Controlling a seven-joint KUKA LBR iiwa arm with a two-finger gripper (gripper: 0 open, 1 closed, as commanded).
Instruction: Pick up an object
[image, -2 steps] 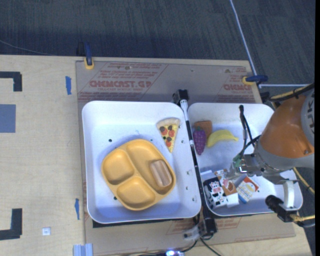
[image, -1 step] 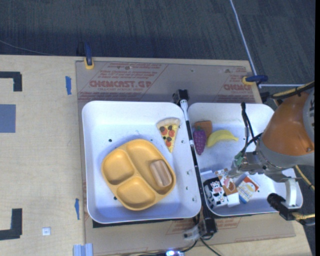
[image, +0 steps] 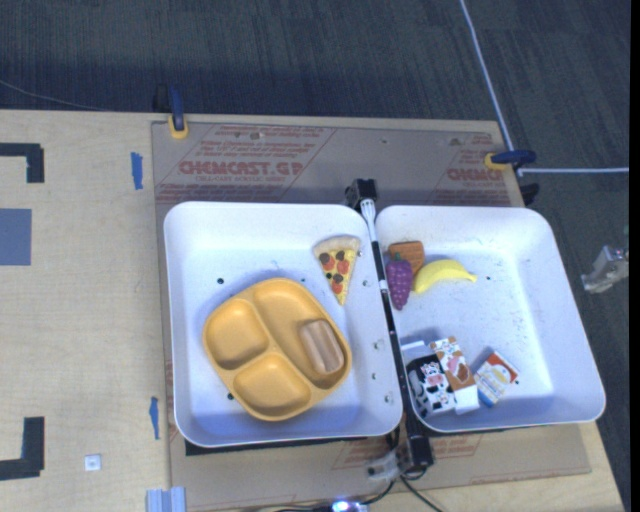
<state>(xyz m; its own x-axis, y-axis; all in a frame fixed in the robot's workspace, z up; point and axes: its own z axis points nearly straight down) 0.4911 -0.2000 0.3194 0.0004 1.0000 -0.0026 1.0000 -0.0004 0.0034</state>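
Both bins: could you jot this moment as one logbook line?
left bin: yellow divided plate, hot dog, pizza slice | right bin: banana, grapes, small cartons

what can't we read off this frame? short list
- Arm: cut off by the camera view's right edge, blurred; tool state unreadable.
- Cartons: print too small, and how many are in the cluster is unclear.
- Brown piece behind the grapes: partly covered, kind unclear.
- Brown item in the yellow tray: too blurred to name.
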